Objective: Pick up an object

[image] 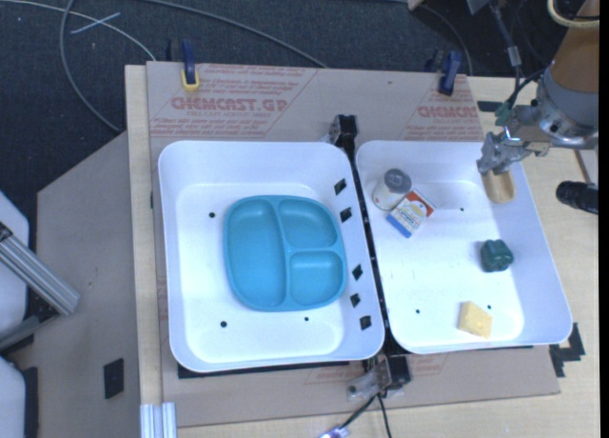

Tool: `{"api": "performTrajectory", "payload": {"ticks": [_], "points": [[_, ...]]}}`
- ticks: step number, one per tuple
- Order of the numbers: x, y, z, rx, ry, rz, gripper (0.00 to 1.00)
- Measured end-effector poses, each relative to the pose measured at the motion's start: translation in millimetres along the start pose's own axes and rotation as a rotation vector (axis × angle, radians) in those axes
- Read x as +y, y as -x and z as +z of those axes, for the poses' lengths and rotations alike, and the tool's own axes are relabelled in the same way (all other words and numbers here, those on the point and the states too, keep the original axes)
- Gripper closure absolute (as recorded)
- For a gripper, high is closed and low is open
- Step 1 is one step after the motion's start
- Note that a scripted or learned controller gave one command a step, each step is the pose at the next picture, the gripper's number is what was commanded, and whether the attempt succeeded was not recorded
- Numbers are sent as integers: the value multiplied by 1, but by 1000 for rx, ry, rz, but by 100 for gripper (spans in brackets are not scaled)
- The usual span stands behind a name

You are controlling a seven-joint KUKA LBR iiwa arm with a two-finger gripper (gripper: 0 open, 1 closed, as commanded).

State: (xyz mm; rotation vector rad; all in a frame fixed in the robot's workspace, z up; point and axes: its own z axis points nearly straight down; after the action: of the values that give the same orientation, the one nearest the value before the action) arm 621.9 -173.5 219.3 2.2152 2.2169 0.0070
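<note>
My gripper (498,168) hangs over the far right edge of the right bin (447,331). A small tan block (498,187) sits between its fingertips, raised over the bin's rim. In the right bin lie a small can with a grey lid (393,185), a red, white and blue carton (411,213) touching it, a dark green lump (495,256) and a yellow wedge (476,319). The can and carton are to the gripper's left, while the green lump is below it in the view.
The left bin (190,189) holds a blue divided plate (284,251). A black divider with clips (357,236) runs between the bins. Blue clamps (190,69) (448,72) hold the board's far edge. Cables lie on the dark floor behind.
</note>
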Motion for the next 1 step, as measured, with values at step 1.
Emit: {"api": "performTrajectory", "payload": {"ticks": [1], "points": [[2, 0, -55, 0, 0, 0, 100]]}}
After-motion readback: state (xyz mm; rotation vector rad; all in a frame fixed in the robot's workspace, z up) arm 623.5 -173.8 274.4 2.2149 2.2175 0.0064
